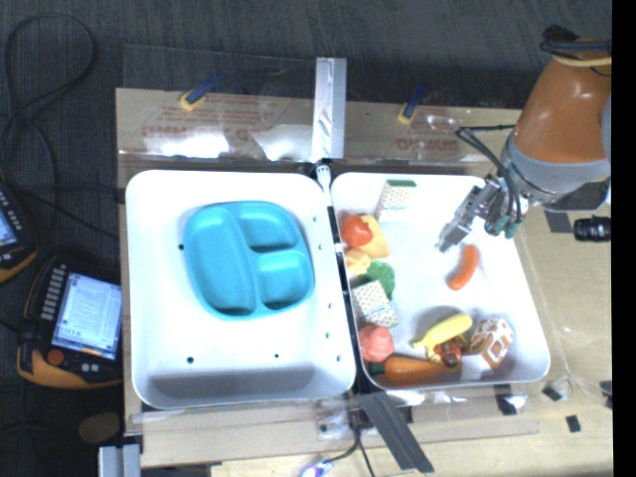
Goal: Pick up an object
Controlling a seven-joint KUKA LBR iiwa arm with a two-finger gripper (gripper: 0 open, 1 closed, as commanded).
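The gripper [455, 234] hung above the right bin [427, 192], just beyond the sausage [462, 266]; whether it was open, I could not tell; probably lining up a grasp.

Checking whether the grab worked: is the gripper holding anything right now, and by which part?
Nothing is held. The gripper hangs above the right bin, just up-left of the sausage.

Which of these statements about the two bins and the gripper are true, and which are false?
1. The blue tray lies in the left bin. True.
2. The gripper holds the sausage. False: the sausage lies on the bin floor, below the gripper.
3. The carrot lies near the right bin's front wall. True.
4. The banana rests on the blue tray. False: it is in the right bin.
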